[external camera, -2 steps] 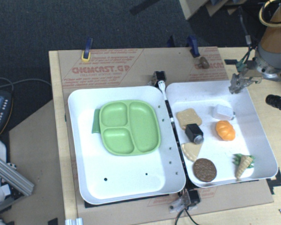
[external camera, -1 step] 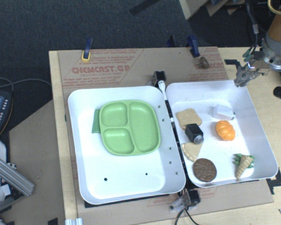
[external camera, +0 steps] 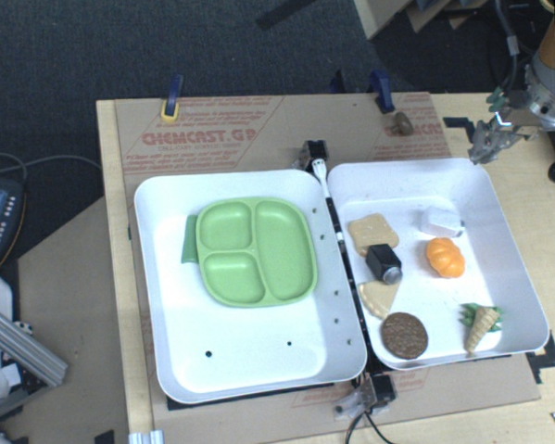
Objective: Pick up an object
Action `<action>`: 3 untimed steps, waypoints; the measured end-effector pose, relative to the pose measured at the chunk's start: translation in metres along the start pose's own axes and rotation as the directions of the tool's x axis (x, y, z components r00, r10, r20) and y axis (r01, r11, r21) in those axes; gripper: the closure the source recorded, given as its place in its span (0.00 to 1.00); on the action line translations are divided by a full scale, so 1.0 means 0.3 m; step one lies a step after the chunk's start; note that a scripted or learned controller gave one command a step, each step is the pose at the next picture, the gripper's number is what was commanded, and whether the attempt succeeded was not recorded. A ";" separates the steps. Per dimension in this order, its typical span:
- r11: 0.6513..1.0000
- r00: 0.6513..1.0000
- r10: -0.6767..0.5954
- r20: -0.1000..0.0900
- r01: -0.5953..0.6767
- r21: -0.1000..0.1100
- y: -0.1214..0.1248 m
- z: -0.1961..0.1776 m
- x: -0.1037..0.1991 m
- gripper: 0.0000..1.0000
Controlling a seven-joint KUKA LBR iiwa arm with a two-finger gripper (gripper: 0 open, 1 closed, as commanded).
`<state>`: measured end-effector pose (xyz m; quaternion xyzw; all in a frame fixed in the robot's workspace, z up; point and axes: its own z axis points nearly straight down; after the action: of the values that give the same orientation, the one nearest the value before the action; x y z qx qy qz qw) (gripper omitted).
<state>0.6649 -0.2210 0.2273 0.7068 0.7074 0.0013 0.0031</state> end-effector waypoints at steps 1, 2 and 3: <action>1.000 1.000 -0.001 -0.004 0.001 0.008 -0.125 -0.035 0.111 1.00; 1.000 1.000 -0.001 -0.005 0.001 0.011 -0.253 0.012 0.234 1.00; 1.000 1.000 -0.002 -0.005 0.002 0.010 -0.369 -0.027 0.354 1.00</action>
<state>0.5541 -0.1148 0.2344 0.7061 0.7081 -0.0003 -0.0022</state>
